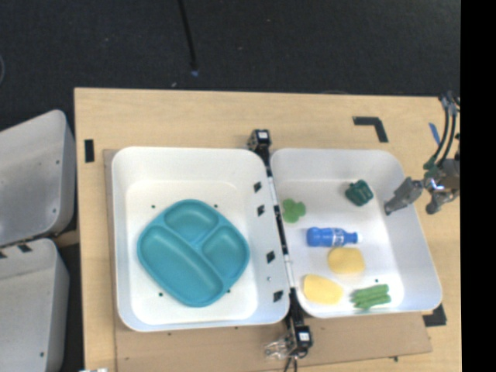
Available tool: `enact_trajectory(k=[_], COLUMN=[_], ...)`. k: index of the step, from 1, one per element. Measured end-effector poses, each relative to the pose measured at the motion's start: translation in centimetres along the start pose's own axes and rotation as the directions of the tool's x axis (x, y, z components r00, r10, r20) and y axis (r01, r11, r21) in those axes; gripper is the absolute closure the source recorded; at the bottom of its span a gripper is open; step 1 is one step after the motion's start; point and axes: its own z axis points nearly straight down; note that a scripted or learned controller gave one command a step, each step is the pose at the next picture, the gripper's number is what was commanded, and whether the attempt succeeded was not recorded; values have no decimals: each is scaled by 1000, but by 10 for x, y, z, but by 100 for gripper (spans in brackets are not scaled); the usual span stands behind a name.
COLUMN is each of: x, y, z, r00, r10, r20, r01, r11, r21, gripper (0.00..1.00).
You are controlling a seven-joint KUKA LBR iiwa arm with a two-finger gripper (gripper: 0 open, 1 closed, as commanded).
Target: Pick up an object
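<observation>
One dark green toy (358, 194) sits just left of my fingers (418, 194), which look spread wide, holding nothing

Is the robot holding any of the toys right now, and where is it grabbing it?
No, nothing is held. The tool sits at the right bin's edge, with nothing between its fingers. The dark green toy lies apart from it.
</observation>
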Motion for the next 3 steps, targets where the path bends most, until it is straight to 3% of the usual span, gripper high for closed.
enact_trajectory(k=[1,3], x=[1,-4], y=[2,22], z=[-6,92], r00=[1000,1000], r10=[-4,0], r20=[3,3], r01=[4,0], r11=[1000,1000], r21=[-10,-10], gripper=[0,0])
